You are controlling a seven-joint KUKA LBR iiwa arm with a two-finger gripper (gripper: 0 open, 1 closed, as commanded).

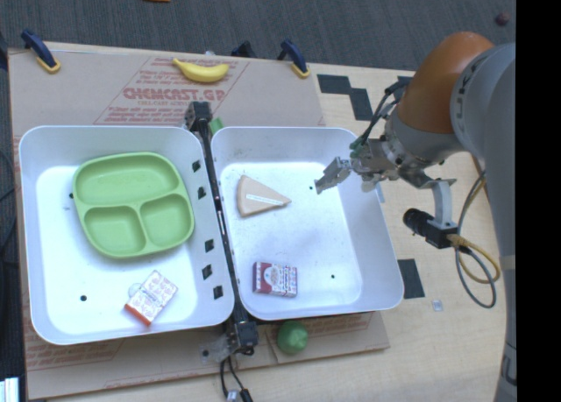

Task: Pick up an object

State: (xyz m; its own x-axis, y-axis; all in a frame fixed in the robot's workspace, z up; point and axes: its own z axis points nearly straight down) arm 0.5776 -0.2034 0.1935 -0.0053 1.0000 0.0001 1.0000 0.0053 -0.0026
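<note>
The hand [331, 174] hangs over the far right part of the right bin [379, 251]; whether it is released or clenched I cannot tell; the wedge [259, 196] lies just to its left, long axis running left to right, point toward the hand; it looks the nearest pick; one red carton [275, 278] lies nearer; the left bin [35, 243] bears one green tray [131, 203] and one packet [151, 296].

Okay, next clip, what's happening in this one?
The arm reaches in from the right, its gripper over the right bin, with nothing seen between its fingers. That bin holds a sandwich wedge and a small red carton. The left bin holds a green divided plate and a small red-and-white box. No pick yet.
</note>
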